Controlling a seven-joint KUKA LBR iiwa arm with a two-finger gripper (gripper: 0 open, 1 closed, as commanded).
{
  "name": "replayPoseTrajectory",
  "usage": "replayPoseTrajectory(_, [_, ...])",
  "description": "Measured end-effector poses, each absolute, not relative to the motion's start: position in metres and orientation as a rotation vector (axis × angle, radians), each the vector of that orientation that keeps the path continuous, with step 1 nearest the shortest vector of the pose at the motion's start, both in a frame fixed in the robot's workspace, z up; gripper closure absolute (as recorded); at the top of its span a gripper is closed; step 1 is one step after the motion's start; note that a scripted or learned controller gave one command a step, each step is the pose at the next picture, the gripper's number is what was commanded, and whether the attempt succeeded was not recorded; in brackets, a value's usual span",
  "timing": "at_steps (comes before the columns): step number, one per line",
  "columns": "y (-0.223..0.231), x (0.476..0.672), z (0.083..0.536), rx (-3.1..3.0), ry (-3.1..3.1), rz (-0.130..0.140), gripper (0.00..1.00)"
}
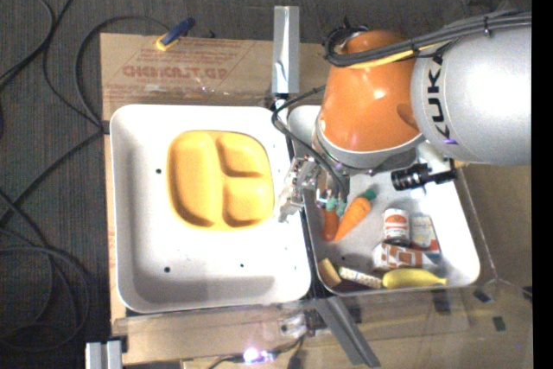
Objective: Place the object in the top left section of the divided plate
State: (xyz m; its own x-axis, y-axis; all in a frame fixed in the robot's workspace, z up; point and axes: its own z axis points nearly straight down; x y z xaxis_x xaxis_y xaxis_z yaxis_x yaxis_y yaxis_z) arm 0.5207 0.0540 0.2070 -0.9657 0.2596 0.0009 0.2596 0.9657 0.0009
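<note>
A yellow divided plate [218, 179] lies in the left white bin [147, 272]. It has one long section on its left side and two smaller sections on its right. My gripper [295, 187] hangs below the orange wrist band, over the wall between the two bins and just right of the plate's right rim. The wrist covers the gripper's upper part, and I see no object clearly in it. Two toy carrots [352, 217] lie in the right bin just right of the gripper.
The right bin [467, 264] also holds a small can [396, 225], a red and white packet [403, 255], a banana [415, 278] and a brown stick-like piece [356, 276]. The arm's bulk covers that bin's far half. A metal post [285, 47] stands behind the bins.
</note>
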Motion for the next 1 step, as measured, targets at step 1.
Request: replayPoseTrajectory(1, [0.0724, 0.5324, 0.3877, -0.399, -3.12, -0.003, 1.0])
